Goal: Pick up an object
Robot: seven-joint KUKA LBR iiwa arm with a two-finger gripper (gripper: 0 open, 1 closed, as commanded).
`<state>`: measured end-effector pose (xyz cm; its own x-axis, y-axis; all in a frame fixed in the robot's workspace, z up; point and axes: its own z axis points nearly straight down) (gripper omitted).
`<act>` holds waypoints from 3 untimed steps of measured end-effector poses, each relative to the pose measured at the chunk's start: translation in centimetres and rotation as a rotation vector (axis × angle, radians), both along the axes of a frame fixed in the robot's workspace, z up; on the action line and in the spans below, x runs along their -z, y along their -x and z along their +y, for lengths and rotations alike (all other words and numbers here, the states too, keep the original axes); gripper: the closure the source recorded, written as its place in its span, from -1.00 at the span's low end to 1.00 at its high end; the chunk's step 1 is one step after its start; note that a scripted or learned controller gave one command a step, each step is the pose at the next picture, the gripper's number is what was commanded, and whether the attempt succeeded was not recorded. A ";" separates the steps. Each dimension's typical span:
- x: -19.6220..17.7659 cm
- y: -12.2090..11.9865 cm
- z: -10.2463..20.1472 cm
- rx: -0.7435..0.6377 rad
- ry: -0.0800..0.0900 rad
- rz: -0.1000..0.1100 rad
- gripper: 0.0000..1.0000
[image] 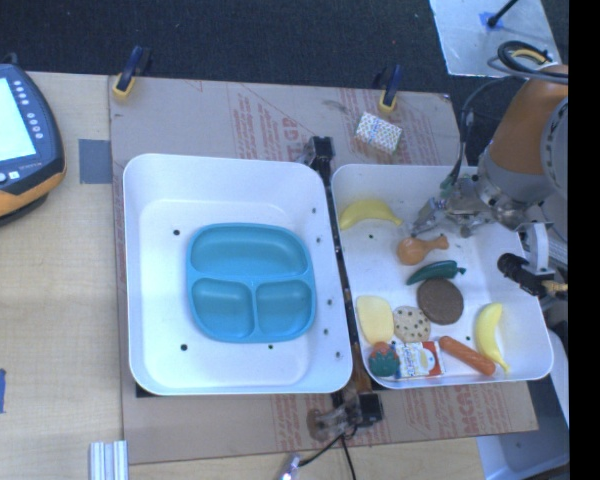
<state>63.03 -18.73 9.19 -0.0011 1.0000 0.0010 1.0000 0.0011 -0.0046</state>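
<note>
White bins: two, side by side; left bin [140,268], right bin [535,363].
Near edge, right bin: one orange carrot [467,355], one small packet [416,360], one teal piece [382,363].
Mid, right bin: one cookie [411,322], one brown disc [440,301], one pale yellow piece [374,317], one green pepper [435,272], one drumstick [420,248].
Bananas: two, [491,334] and [368,213].
Blue tray [250,280]: one, in left bin.
Gripper [438,211]: low over far part of right bin, just above drumstick; open or closed, cannot tell.
Arm [525,138]: bent in from the right.

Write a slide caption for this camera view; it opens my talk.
Arm's pincer hovers above toy food in the right bin; a blue divided plate sits in the left bin.
</note>
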 end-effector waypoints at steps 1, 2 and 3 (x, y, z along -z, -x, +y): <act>0.0 -2.6 4.4 -0.002 0.000 -0.003 -1.00; 0.0 2.4 4.4 -0.004 0.002 0.000 -1.00; -1.0 2.4 4.3 -0.005 0.002 0.002 1.00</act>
